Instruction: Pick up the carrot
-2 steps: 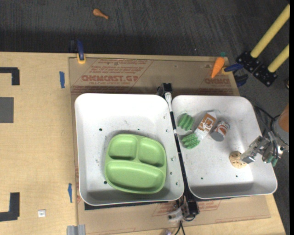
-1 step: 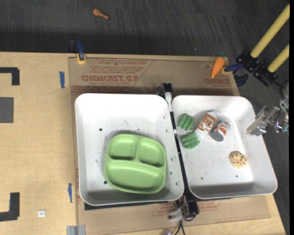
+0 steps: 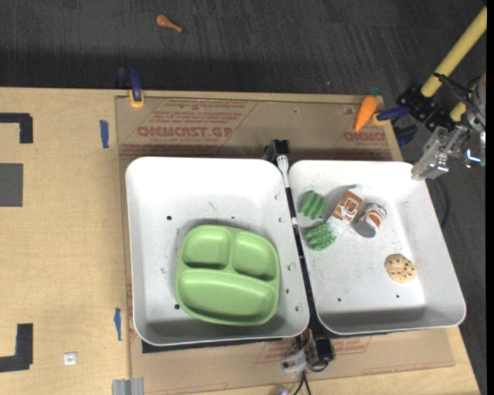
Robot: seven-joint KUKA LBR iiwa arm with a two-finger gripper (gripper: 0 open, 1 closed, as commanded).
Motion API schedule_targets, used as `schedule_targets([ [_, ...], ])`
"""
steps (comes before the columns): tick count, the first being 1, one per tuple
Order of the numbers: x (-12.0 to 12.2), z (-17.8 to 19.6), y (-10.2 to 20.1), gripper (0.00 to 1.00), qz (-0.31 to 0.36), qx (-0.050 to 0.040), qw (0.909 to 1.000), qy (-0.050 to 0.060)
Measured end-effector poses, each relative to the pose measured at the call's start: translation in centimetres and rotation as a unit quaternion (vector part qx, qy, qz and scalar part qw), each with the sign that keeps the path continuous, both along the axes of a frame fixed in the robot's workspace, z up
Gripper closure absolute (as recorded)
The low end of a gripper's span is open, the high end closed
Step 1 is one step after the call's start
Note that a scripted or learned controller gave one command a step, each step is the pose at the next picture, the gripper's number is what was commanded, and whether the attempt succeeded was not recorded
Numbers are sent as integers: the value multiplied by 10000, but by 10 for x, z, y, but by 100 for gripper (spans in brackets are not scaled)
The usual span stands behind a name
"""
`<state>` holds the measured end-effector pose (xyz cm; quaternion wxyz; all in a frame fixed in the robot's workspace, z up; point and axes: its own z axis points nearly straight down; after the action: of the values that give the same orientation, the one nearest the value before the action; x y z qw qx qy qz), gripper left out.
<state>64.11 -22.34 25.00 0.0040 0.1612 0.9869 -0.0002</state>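
The big brown bench (image 3: 62,231) held two white bins side by side, so things could go from one to the other. The left bin (image 3: 154,185) had a green plate (image 3: 229,271) with three parts lying flat in it. The right bin (image 3: 432,254) had the small things spread out on its floor.

The claw (image 3: 431,164) hung over the far right corner of the right bin, near its rim. It held nothing that I could see. I could not tell if it was open or closed, because it was small, shiny and partly cut off at the side of the picture.

In the right bin lay two green bumpy pieces (image 3: 312,205) next to the middle wall. Just beside them were a little box (image 3: 347,207) and a can (image 3: 371,218), lying tipped and touching. A cookie (image 3: 400,268) sat alone, nearer the front.

The carrot (image 3: 367,113) was not in a bin at all. It lay on the brown board behind the right bin, near the back corner, with its green top pointing away. I think the claw would need to reach past the bin's rim to get it.

A small orange thing (image 3: 168,23) lay on the dark floor far behind. It was too small to tell what it was. The writing on the box and can was too blurry to read.
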Motion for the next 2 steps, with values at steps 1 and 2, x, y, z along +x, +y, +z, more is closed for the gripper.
schedule_targets([
  [1,-37,-18,0,100,2462,-2,9692,22],
  [2,-15,129,0,100,4033,-28,9150,-2],
])
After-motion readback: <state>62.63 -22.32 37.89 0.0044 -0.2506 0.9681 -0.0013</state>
